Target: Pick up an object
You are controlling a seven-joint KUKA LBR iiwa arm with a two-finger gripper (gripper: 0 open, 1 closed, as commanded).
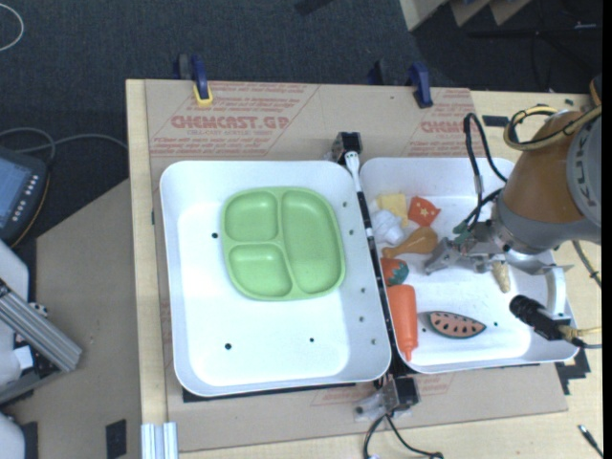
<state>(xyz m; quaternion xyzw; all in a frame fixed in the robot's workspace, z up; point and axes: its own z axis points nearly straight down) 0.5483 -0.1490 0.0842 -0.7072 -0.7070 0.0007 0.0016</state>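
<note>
The pincer [449, 253] hangs low in the right bin [497, 175] beside a tan wedge [413, 244]; its spread cannot be told. Candidate objects crowd that bin's left wall, so it risks nudging the orange carrot [403, 318] or the watermelon slice [455, 325] and closing on nothing. The worktop [143, 256] sheet reads "CHEMCAST GP"

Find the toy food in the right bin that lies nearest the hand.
The tan drumstick: its end lies right beside the hand. The carrot and melon slice lie toward the front, the yellow block toward the back.
</note>
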